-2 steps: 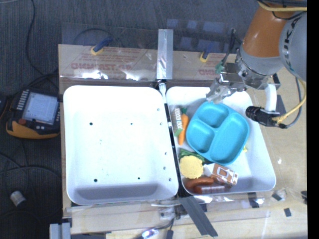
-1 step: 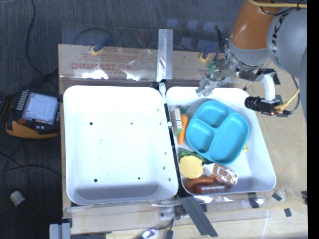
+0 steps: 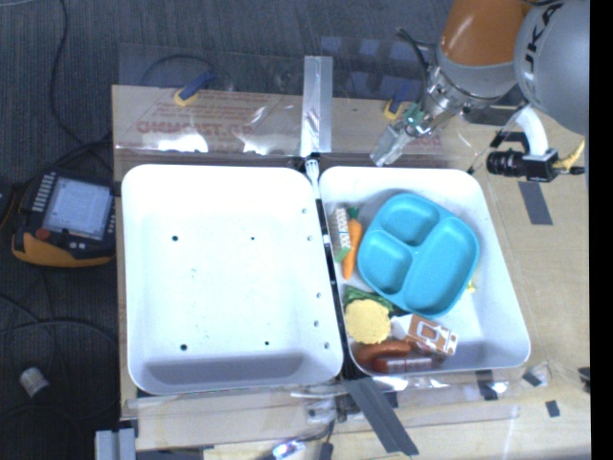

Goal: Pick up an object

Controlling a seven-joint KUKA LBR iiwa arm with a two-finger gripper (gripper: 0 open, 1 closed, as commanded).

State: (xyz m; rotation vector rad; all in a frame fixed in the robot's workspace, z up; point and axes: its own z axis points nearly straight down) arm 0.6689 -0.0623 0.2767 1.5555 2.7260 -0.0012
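Observation:
The right bin [image 3: 498, 348] holds a blue divided plate [image 3: 421, 252] tilted across its middle. Along the plate's left side lie an orange carrot [image 3: 351, 247] and a small dark packet [image 3: 340, 228]. In front of the plate sit a yellow toy food [image 3: 368, 323] with a green leaf [image 3: 372, 301], an orange and white box [image 3: 431, 334] and a dark red sausage [image 3: 391, 358]. My gripper [image 3: 395, 142] hangs above the bench just behind the right bin's back rim, pointing down and left, apart from all the objects and with nothing seen in it.
The left bin [image 3: 220, 276] stands beside the right one, the two sharing a middle rim. A handheld pendant [image 3: 65, 217] lies on the floor at the left. A grey tape strip [image 3: 317, 103] runs behind the bins. The arm's orange band [image 3: 484, 17] is at the top right.

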